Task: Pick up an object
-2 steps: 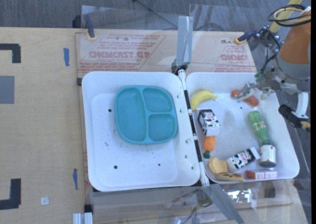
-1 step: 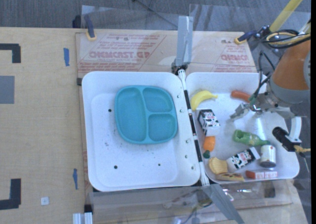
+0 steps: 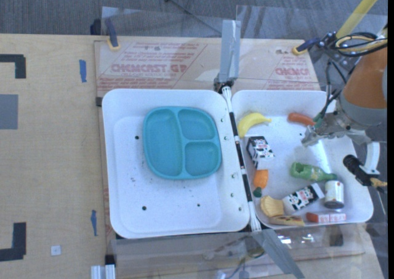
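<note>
A: Camera view, looking down at a slant. What sits in the left bin [image 3: 123, 210]?

B: A teal divided plate [image 3: 182, 142] with three compartments, lying flat toward the bin's upper middle. The white floor around it shows a few dark specks.

A: And the right bin [image 3: 360, 207]?

B: That holds the loose things. A yellow banana [image 3: 252, 122] lies near the upper left corner, with a small black-and-white carton [image 3: 260, 150] just below it and an orange piece [image 3: 261, 178] below that. An orange-red carrot-like item [image 3: 301, 119] lies near the top. A green bottle [image 3: 313, 172] lies on its side in the middle. Lower down there is a second black-and-white carton [image 3: 302, 198], a small tin can [image 3: 333, 193] just beside it, a yellow piece [image 3: 271, 206] at the lower left, and a red bar [image 3: 326, 217] along the bottom edge.

A: Where is the arm [image 3: 366, 87]?

B: It reaches in from the right, with its orange band over the bin's upper right side. The gripper [image 3: 315, 134] hangs just below the carrot-like item and above the green bottle.

A: Are the fingers spread or pressed together?

B: I cannot tell; the tips are too small and blurred. Nothing shows between them.

A: And the surface?

B: Pale wood [image 3: 46, 148] to the left of the bins, with black and blue tape marks.
</note>
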You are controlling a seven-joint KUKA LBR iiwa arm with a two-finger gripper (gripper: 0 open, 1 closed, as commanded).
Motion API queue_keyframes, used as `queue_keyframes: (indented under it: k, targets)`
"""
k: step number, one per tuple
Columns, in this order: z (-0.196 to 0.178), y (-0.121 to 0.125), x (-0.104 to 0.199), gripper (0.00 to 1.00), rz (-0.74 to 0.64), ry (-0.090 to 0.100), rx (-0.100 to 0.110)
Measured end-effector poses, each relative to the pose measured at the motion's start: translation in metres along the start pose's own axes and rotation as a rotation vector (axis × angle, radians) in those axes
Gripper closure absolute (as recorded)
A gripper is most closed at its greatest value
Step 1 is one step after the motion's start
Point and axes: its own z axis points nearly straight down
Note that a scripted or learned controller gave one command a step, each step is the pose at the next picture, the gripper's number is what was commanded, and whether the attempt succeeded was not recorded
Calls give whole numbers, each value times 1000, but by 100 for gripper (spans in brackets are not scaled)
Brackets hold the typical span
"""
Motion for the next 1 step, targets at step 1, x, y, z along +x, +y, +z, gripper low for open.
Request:
queue_keyframes:
  k: [1]
  targets:
    - [0, 0, 0, 0, 0, 0, 0]
